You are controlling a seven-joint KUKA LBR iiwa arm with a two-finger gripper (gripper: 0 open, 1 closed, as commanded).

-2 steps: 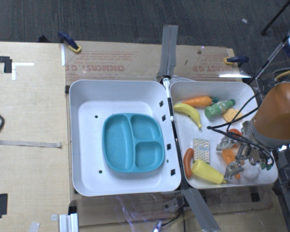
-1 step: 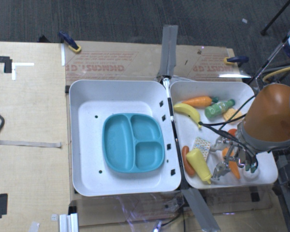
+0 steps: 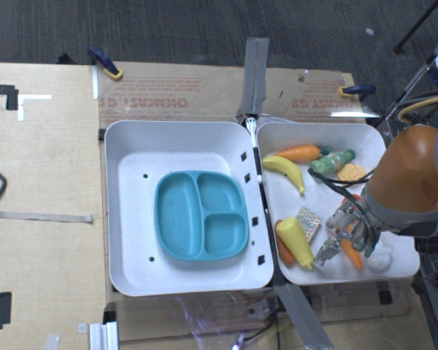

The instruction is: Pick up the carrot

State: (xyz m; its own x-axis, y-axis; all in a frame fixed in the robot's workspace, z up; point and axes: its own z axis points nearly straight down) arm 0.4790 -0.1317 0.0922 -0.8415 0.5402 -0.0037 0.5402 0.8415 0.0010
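Low in the right bin (image 3: 323, 199) the gripper (image 3: 339, 248) hangs, jaws apart, beside a small orange piece (image 3: 352, 256); it should centre over the carrot (image 3: 299, 152), upper left, above the banana (image 3: 286, 169).

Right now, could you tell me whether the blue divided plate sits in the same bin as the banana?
No, the blue divided plate lies in the left bin, the banana in the right bin.

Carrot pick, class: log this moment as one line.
pincer: low in right bin | small carrot: beside pincer, grasp unclear | large carrot: far end, by banana | blue tray: left bin
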